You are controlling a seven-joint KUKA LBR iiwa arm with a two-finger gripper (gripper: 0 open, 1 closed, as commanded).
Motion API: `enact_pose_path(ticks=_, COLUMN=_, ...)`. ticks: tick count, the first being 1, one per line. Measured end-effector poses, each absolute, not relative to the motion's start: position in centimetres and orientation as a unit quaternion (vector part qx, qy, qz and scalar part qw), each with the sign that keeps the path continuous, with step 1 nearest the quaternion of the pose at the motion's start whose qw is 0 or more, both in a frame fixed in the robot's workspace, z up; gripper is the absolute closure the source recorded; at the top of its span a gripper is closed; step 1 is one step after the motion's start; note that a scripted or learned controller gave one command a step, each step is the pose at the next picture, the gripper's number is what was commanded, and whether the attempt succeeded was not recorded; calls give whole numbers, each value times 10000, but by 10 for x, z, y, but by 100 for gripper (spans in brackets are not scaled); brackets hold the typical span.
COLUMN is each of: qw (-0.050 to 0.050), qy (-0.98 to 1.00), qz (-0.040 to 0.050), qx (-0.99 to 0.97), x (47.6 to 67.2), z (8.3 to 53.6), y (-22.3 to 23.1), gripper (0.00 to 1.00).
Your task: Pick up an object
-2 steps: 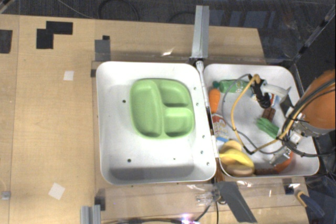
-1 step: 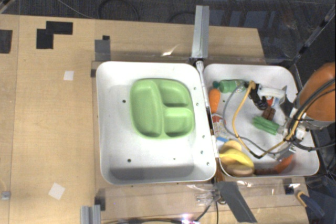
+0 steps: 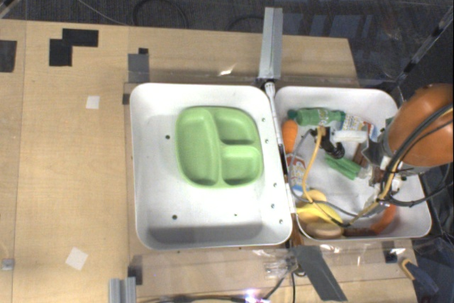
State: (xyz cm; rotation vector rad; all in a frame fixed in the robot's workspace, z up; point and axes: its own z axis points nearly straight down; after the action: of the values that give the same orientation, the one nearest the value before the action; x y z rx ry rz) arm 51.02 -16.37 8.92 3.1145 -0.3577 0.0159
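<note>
A: What sits highest under the camera?
B: The grey arm's orange band, over the right white plastic bin's far-right rim. The gripper hangs below it; its opening I cannot tell.
A: And the objects?
B: A yellow banana just left, an orange carrot farther left; the green divided plastic tray lies well left, with bare floor around it

Two bins side by side on the bench. Left bin: one divided tray, near centre. Right bin: cluttered. Bottle along the far wall; carrot at the left wall below it; marker mid-bin; banana at the near-left corner. Arm over the bin's right edge.
</note>
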Motion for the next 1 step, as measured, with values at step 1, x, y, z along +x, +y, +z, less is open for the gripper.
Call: enact_pose_path(ticks=1, qw=8, qy=-981, qz=43, qx=9952, x=523, z=88, y=-205, gripper=0)
